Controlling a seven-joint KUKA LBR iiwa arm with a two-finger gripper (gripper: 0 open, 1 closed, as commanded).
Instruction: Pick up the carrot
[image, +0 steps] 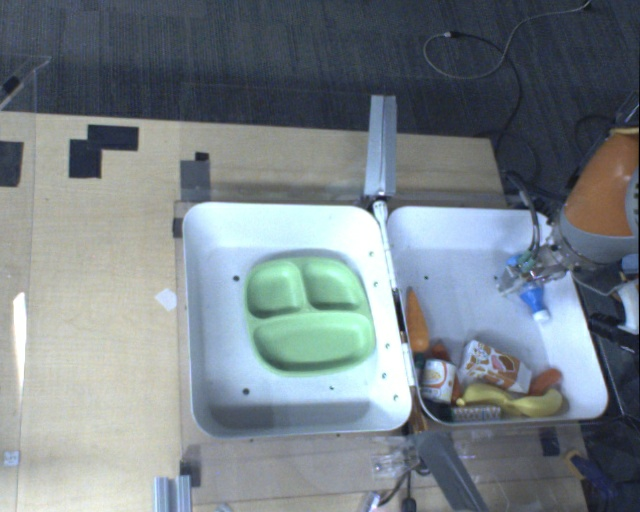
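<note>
- The bench (90, 300) is pale wood and carries two shallow white bins side by side, filling the centre and right of the frame.
- The left bin (210, 330) holds a green divided plate (308, 312), lying flat near its middle, with two small compartments toward the top of the frame and one long one below.
- The right bin (450, 250) has its things gathered along its lower edge and lower left corner.
- The carrot (416, 320) lies against the left wall of the right bin, just beside the divider between the bins, its thin end pointing toward the top of the frame.
- Below the carrot sits a small round can (436, 380), and right of that a printed carton (495, 366) lying tilted.
- A banana (515, 403) lies along the bottom edge of the right bin, with a red-brown sausage-like item (546, 380) just above its right end.
- The arm (605, 195) enters from the right edge, orange band uppermost, over the upper right corner of the right bin.
- The gripper (528, 275) hangs near the right wall of that bin, well apart from the carrot; whether it is open or closed cannot be told from this view, and nothing can be made out in its grasp.
</note>
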